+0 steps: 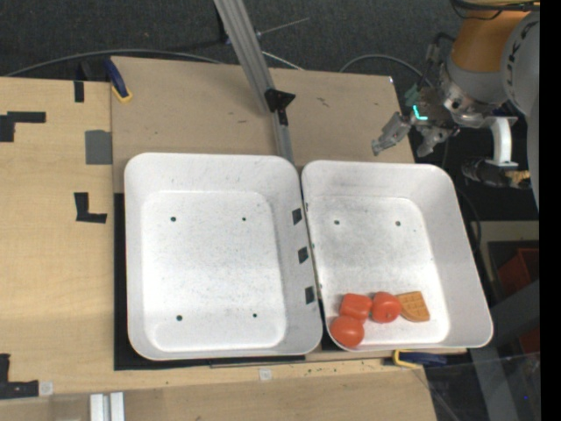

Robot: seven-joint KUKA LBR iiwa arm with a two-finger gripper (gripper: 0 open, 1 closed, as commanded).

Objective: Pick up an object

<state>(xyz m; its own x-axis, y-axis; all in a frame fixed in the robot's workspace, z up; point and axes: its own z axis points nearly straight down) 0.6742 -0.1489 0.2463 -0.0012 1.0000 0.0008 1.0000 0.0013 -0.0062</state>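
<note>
Risk here sits mostly in the clutter: three red pieces and a tan wafer lie bunched in the near corner of the right bin, touching one another and close to its near wall. The gripper hangs past the bin's far rim, well apart from them, with its fingers spread and nothing between them. A descent into that cluster could set one finger on top of a neighbour instead of beside the target, so the grip closes on air or nudges the pile aside. The rounded red pieces look likely to roll or squirt out under a pinch. The wafer lies flat, giving little edge to catch. Coming down too near the wall could jam a finger against the rim. The left bin offers nothing to pick.
</note>
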